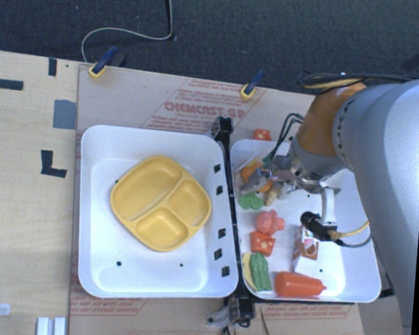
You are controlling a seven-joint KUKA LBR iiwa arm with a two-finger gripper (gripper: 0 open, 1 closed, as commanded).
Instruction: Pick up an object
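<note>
My gripper (269, 180) reaches down into the upper left part of the right bin (357, 274), over a small cluster of toy food. An orange piece (249, 170) and a green piece (249, 201) lie right at its tip. Below these sit a pink toy (269, 221), a red block with a star (261, 243), a green vegetable (260, 271), an orange carrot-like toy (298, 284) and a small brown and white packet (307, 246). I cannot make out anything between the fingers.
The left bin (93, 211) holds a yellow divided plate (161, 202). A black divider (226, 201) runs between the bins. The grey arm with its orange band (323, 122) covers the right bin's upper right. Cables (335, 232) hang near the wrist.
</note>
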